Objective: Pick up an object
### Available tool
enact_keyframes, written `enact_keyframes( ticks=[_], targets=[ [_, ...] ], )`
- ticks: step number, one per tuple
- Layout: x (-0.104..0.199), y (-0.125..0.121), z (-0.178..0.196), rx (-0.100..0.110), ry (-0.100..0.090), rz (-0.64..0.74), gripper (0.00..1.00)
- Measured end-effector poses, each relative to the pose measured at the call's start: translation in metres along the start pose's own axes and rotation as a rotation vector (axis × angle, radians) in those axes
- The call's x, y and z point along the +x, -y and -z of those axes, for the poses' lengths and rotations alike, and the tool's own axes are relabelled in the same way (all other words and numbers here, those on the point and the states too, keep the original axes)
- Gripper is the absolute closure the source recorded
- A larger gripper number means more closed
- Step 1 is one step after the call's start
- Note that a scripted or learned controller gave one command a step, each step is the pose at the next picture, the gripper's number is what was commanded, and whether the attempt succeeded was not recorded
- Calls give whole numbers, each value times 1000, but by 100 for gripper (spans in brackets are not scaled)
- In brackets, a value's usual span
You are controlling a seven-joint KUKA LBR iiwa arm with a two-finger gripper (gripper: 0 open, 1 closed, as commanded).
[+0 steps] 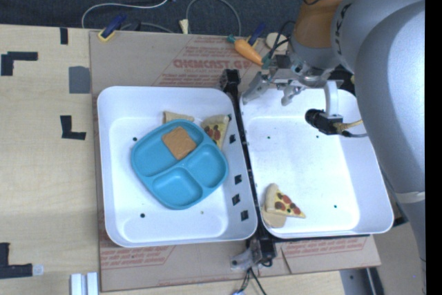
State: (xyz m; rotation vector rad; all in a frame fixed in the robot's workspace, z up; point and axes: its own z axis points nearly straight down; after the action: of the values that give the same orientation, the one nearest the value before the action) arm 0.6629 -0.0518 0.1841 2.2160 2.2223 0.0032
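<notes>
Pizza is what we find in both bins. In the right bin (345, 217), 1 toy pizza slice (280, 205) lies at about 7 o'clock on the floor, close to the left wall and near the front rim, its crust end toward the front left and its tip pointing to 3 o'clock. Nothing touches it.

In the left bin (117, 217) we see a blue divided plate (181, 168) with 3 compartments, set roughly in the middle. A brown square cracker (179, 142) rests in the compartment at 12 o'clock of the plate. At 1 o'clock of the plate, a second pizza slice (217, 128) leans near the wall shared with the other bin, and a thin tan piece (174, 118) peeks out behind the plate's far edge.

The arm (387, 65) comes in from 3 o'clock, its orange band (321, 0) high over the far rim. The gripper (290, 83) hangs above the far-left corner of the right bin, at about 11 o'clock of that bin, well apart from the slice on its floor. We cannot tell from this angle how the claw stands, and we see nothing between its tips.

Both bins sit on a cardboard sheet (200, 59) over the wooden bench (41, 169).
</notes>
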Motion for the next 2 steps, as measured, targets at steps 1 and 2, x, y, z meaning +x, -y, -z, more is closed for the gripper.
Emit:
enact_keyframes(
  ticks=[1,2],
  targets=[
    [9,97,3,12,-2,-5,0],
    [13,22,0,1,0,0,0]
  ],
)
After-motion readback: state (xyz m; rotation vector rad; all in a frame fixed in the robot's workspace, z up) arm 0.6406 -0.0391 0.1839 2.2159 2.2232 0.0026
